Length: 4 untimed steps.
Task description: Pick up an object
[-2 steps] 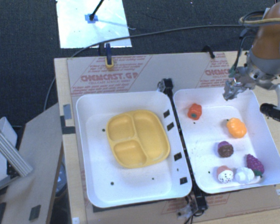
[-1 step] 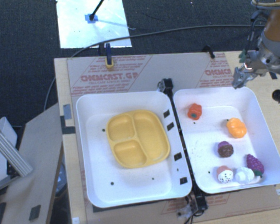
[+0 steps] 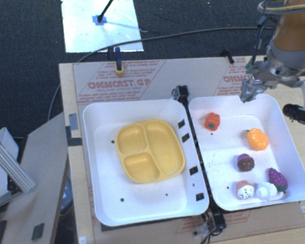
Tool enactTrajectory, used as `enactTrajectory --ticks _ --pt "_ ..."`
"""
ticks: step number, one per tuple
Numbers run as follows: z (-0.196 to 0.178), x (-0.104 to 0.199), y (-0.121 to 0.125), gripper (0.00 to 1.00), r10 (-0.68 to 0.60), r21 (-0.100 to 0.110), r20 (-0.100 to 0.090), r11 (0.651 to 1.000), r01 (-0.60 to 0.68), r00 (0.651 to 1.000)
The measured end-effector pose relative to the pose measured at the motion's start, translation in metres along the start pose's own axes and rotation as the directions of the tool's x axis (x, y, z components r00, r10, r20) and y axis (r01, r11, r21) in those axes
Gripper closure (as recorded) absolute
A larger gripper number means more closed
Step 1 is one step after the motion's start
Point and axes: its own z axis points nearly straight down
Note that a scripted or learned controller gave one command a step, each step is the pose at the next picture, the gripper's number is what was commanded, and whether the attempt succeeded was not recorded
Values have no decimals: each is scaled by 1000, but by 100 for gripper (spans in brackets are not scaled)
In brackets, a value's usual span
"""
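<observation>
My gripper (image 3: 246, 94) hangs over the far rim of the right bin (image 3: 290, 134), with nothing seen between its fingers. In that bin lie a small orange-red pepper-like piece (image 3: 212, 121) near the far left, an orange fruit (image 3: 257, 139) to the right, a dark brown round piece (image 3: 245, 162) in the middle, a purple grape bunch (image 3: 277, 178) at the near right, and a pink-and-white speckled piece (image 3: 245, 190) beside a white piece (image 3: 265, 191) at the near edge. The gripper is well above and behind all of them.
The left bin (image 3: 106, 201) holds a yellow divided tray (image 3: 149, 150). A black divider with clips (image 3: 192, 142) runs between the bins. A white sheet (image 3: 100, 22) lies on the dark floor beyond the bench.
</observation>
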Motion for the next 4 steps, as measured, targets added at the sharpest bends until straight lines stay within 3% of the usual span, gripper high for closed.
enactTrajectory --ticks 3,4 --pt "24 135 -48 100 0 2 -1 1000 0 1000" --pt "21 183 -77 100 -1 3 -2 1000 1 1000"
